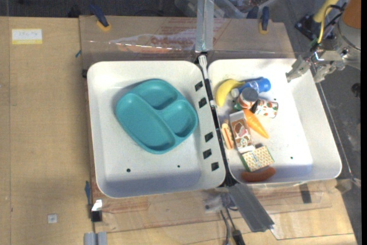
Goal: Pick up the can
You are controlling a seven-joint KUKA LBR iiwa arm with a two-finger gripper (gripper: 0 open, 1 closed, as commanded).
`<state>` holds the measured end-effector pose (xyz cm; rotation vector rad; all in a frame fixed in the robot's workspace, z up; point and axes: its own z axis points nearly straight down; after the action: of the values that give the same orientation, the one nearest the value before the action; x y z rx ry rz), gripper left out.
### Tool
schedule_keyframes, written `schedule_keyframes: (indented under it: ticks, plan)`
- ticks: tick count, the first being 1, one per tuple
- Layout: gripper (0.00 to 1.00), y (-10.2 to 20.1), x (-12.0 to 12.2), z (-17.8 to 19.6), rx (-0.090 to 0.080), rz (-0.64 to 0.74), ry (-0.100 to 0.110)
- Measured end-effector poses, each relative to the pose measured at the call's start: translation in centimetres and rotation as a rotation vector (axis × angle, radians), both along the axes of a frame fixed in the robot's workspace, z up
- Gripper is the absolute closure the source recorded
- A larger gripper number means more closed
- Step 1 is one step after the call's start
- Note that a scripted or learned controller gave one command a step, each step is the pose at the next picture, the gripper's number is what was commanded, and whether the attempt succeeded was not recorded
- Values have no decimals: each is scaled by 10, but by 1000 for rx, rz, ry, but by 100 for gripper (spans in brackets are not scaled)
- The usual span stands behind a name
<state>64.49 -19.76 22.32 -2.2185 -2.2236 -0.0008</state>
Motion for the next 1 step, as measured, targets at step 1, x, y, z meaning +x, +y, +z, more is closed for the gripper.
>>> schedule_keyframes:
  ticks: [1]
  plan:
    - [0,49,-53,-132,-5,94,-14]
